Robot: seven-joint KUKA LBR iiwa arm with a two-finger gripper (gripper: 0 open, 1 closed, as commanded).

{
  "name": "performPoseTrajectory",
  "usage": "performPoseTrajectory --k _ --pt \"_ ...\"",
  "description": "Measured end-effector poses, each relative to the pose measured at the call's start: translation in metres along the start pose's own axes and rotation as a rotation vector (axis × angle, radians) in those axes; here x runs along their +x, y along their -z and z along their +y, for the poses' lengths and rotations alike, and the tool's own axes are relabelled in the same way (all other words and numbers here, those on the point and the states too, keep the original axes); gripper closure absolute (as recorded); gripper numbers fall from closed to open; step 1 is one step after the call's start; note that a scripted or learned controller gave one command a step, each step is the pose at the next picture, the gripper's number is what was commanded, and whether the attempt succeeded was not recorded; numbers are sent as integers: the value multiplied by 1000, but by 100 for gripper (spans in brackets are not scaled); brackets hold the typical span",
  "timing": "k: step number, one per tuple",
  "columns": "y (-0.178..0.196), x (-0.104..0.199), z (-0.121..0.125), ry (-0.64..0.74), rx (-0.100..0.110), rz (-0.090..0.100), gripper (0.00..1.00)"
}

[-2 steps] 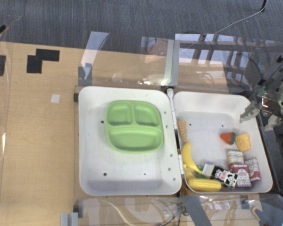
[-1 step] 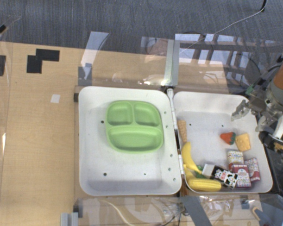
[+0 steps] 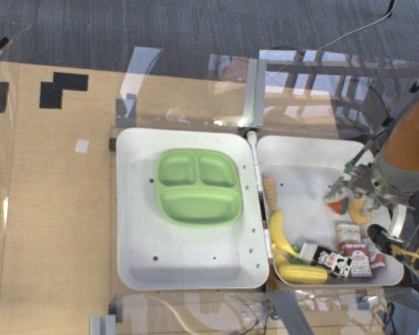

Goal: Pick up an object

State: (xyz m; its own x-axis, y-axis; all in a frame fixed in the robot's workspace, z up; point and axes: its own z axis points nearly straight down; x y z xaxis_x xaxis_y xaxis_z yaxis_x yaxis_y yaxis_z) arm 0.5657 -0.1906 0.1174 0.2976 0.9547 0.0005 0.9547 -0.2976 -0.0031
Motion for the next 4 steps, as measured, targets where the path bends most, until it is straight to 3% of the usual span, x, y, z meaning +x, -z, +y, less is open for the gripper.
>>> performPoseTrajectory --k 1,2,3,4 --pt "10 1 0 2 1 1 100" --pt "-28 58 6 -437 -11 2 100" --pt "-28 107 -5 -436 -14 3 100" --pt "-29 124 44 -133 -11 1 100"
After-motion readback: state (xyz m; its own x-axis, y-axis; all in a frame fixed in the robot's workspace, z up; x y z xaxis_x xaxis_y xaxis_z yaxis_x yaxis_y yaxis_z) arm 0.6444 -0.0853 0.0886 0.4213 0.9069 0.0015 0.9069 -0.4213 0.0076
